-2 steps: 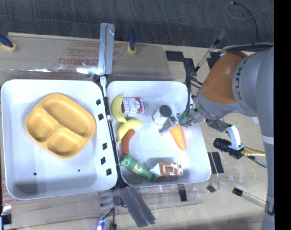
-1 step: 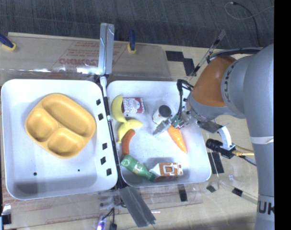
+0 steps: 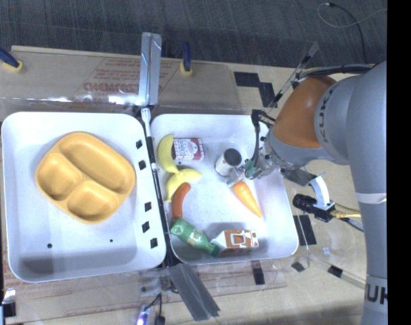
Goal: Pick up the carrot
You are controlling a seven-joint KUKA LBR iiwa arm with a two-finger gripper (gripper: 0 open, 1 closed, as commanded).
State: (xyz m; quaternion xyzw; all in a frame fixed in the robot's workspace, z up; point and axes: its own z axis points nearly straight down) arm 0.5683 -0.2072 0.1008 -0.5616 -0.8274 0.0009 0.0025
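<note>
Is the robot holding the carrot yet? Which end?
It cannot be told. The gripper sits right at the carrot's wide top end in the right bin, but the arm hides any hold.

Wood bench (image 3: pixel 212 80) w/ two white bins side by side: left bin (image 3: pixel 15 202), right bin (image 3: pixel 276 212).

I see the hand (image 3: pixel 249 172) low in the right white plastic bin (image 3: pixel 276 246), right at the thick end of the tapered orange carrot (image 3: pixel 247 197). A small dark round can (image 3: pixel 229 159) sits just beside it. The yellow sectioned plastic plate (image 3: pixel 85 175) lies in the left white bin (image 3: pixel 19 242).
</note>
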